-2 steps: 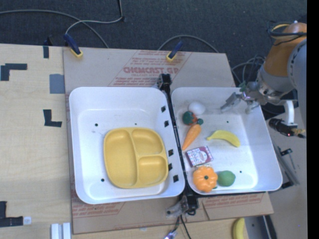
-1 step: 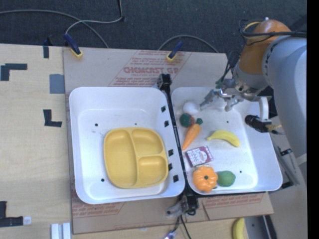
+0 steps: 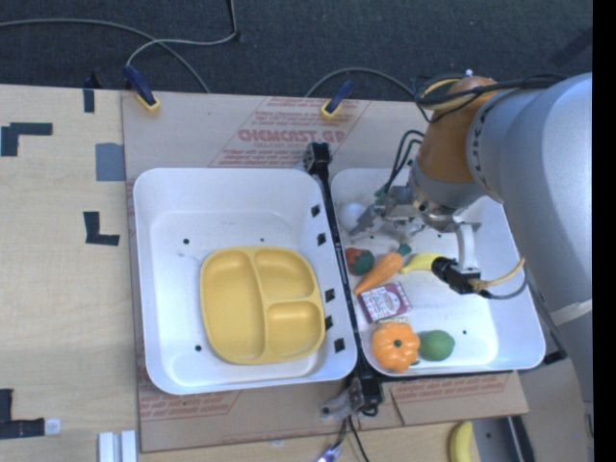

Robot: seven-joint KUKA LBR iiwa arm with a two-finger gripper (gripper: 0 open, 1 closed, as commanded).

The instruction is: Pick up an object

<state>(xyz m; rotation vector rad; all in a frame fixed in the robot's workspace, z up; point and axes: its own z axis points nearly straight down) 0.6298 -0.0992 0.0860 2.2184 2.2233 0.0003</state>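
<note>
Reaching stage: gripper (image 3: 390, 215) low in right bin (image 3: 510, 340), jaw state unclear. Next: descend onto carrot (image 3: 380, 271), then close.

My arm (image 3: 553, 171) is chunky smooth grey with an orange band (image 3: 448, 147) just above the jaws, plus black and yellow cables looping round the wrist.
</note>
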